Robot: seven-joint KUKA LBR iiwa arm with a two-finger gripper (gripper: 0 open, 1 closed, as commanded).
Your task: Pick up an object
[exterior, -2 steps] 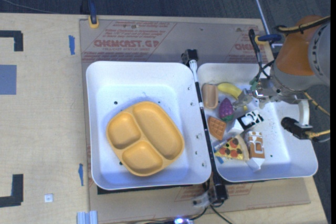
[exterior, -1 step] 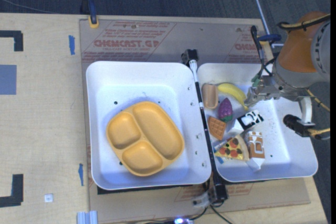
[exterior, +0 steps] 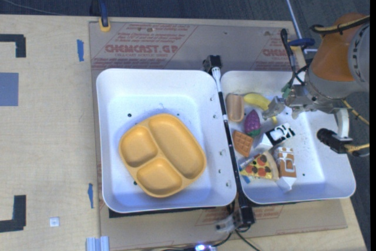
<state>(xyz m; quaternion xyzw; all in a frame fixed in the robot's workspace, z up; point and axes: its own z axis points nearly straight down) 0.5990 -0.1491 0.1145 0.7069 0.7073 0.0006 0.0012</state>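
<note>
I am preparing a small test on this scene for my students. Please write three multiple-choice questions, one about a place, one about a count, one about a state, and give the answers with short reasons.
1. Where is the yellow plastic divided plate?
A. in the left white bin
B. in the right white bin
C. on the bare bench

2. How many compartments does this plate have?
A. two
B. three
C. five

3. How does the plate lie?
A. upside down
B. standing on its edge
C. flat, hollows facing up

Answers:
1. A, the plate rests on the left bin's floor, while the purple toy grapes and toy pizza slice lie in the right bin.
2. B, two ridges split it into three hollows.
3. C, all three hollows are open to the camera.
</note>
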